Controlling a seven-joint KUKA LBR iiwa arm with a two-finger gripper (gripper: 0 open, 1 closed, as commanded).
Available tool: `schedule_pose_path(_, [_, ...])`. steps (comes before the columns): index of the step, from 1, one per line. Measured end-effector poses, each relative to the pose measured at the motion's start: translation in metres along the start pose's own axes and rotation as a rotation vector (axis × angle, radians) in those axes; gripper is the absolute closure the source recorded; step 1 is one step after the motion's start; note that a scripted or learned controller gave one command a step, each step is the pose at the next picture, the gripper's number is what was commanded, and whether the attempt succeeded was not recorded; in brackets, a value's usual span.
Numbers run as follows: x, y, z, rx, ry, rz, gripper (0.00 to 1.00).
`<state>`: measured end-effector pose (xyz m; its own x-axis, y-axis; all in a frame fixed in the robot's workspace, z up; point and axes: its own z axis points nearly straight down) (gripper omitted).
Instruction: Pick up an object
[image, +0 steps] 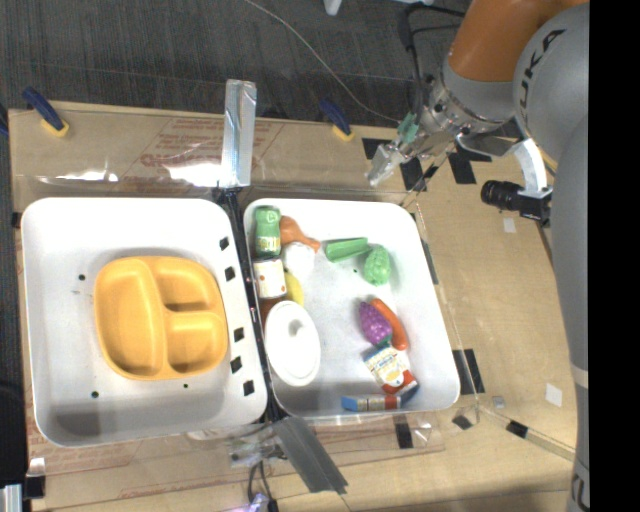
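Observation:
The right bin (430, 300) holds a green bottle (267, 230), a brown bottle (268, 278), an orange piece (293, 232), a white egg shape (298, 260), a green wedge (345, 248), a green lumpy toy (377, 265), purple grapes (374, 320), an orange carrot (393, 325), a small carton (388, 368), a blue-ended marker (365, 402) and a white round bowl (292, 340). My gripper (398, 165) hangs above the bench just beyond this bin's far right corner. It is open, with nothing between its fingers.
A yellow divided tray (160, 315) lies in the left bin (50, 250). A silver taped post (238, 130) stands at the far end of the wall between the bins. Blue clamps (45, 110) sit along the bench's back edge. A black camera mount (512, 196) is at the right.

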<state>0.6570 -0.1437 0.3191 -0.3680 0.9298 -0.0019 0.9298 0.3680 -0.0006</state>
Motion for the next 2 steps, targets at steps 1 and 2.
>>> schedule_pose_path(1, [0.056,-0.09,0.051,0.005,0.004,0.073,1.0])
schedule_pose_path(2, [0.038,-0.003,0.07,0.004,0.004,0.034,1.0])
